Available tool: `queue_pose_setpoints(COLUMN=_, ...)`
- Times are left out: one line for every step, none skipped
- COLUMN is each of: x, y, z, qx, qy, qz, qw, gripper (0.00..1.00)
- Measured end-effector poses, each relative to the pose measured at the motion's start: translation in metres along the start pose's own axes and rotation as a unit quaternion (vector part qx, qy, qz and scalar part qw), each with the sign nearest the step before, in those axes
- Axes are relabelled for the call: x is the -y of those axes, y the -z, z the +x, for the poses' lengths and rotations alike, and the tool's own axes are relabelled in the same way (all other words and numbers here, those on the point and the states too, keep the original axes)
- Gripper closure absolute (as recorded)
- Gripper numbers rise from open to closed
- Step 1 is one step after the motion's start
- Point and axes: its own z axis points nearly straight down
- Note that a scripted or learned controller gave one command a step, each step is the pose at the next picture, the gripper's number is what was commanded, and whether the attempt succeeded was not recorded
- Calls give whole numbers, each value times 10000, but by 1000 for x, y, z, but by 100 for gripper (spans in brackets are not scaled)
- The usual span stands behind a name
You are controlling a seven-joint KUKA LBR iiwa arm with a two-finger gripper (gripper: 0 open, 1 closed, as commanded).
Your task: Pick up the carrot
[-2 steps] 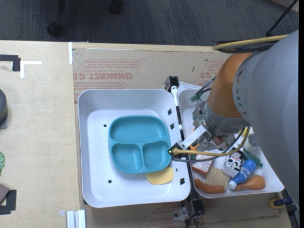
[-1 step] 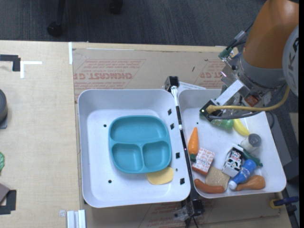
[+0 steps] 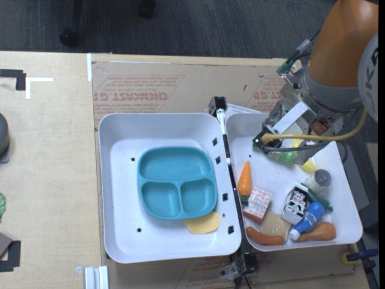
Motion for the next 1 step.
queue_pose_setpoints(x=-13, y=-154, z=-5, qx=13, qy=626, qz=24, qw=9980, gripper=0)
